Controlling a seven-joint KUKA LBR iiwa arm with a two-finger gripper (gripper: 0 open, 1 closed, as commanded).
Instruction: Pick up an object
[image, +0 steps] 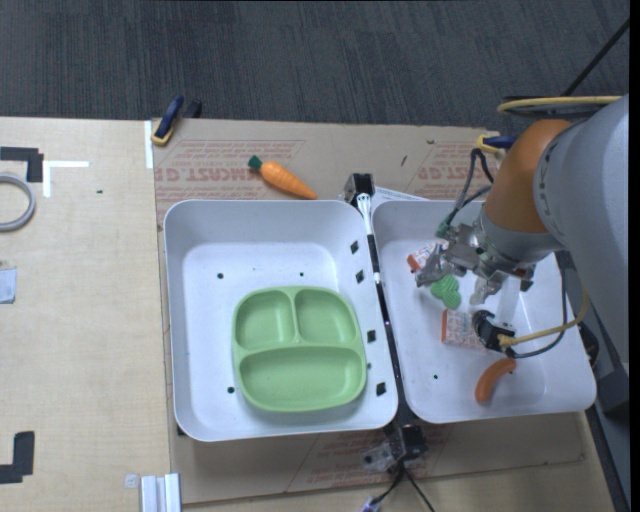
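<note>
Cardboard (300, 150) beneath the bins (190, 330) bears mirrored red lettering, unreadable.

The arm (590, 170) is a thick, rounded thing in smooth pale grey, with a glossy orange band (525, 185) ringing it just above the wrist. Below that sits a darker grey metal wrist block, angular and busy with small fittings. A yellow cable (545, 101) loops over the top of the arm, and thin black and yellow wires (545, 335) trail beside the claw (462, 278).
</note>
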